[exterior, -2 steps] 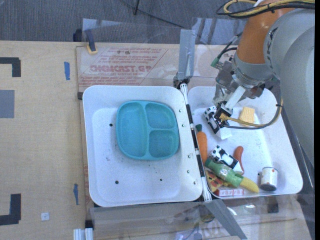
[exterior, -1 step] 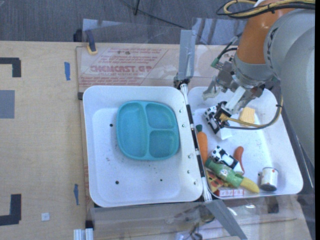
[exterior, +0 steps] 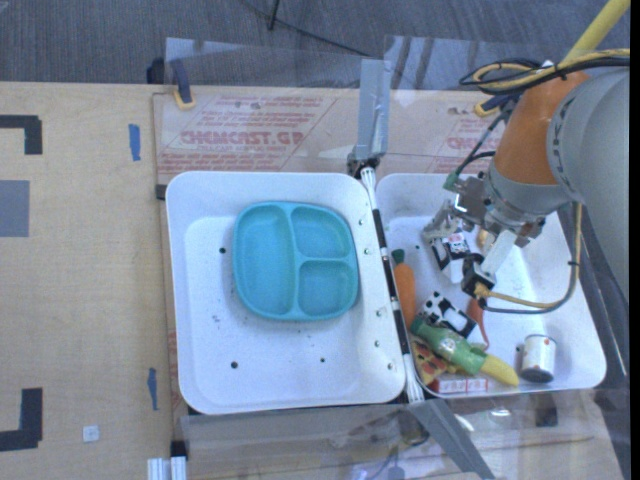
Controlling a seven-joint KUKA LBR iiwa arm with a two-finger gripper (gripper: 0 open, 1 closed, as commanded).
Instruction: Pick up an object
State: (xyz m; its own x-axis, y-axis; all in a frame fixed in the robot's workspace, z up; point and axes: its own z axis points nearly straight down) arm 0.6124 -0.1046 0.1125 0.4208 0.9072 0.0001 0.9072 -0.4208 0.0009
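My gripper [exterior: 462,251] hangs low in the right bin [exterior: 570,313], over its upper middle. Just below it lie several small objects: an orange carrot [exterior: 404,288] along the bin's left wall, a black-and-white cow toy [exterior: 445,314], and a green and yellow bottle-like toy [exterior: 468,353] on a red flat piece [exterior: 440,376]. A small silver can [exterior: 537,358] lies in the bin's lower right. A small dark and white item [exterior: 455,247] sits right at the gripper, and whether it is held is unclear.
The left bin [exterior: 200,298] holds a teal divided plate [exterior: 297,260]. A grey post [exterior: 373,118] stands behind the divider between the bins. Cables [exterior: 520,298] loop from the wrist over the right bin. Wooden bench stretches away to the left.
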